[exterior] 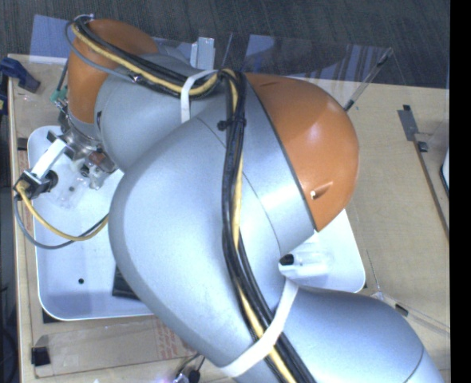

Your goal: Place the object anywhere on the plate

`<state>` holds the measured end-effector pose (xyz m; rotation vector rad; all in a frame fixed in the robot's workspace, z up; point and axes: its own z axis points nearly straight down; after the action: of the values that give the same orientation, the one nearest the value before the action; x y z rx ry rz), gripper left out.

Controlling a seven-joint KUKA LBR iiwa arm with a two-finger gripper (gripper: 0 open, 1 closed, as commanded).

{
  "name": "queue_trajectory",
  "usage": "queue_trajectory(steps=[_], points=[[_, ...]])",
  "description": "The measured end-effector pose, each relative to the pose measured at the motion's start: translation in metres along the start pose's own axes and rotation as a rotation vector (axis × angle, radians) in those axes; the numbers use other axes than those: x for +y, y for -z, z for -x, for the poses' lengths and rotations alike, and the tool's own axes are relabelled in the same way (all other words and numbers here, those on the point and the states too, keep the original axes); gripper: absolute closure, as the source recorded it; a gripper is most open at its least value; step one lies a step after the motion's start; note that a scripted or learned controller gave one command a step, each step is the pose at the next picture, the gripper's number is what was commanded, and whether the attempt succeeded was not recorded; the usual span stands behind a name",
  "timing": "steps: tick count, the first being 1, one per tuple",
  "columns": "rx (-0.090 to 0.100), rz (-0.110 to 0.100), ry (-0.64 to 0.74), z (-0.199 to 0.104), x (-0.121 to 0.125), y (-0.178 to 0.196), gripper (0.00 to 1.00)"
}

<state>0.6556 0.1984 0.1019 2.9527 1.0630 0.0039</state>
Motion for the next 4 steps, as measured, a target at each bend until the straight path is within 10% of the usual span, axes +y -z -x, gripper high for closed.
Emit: queue_trajectory(steps=[1,2,3,4], points=[[-0.002,-0.009,0.412,0.052,0.017,-0.010,1.00],[0.001,-0.006,0.671,0.069,0.061,0.137,1.00],[-0.005,-0.010,0.578,0.194,-0.006,0.089,1.00],[0.002,-0.002,0.197,0.180,-0.062,-0.007,1.00]])
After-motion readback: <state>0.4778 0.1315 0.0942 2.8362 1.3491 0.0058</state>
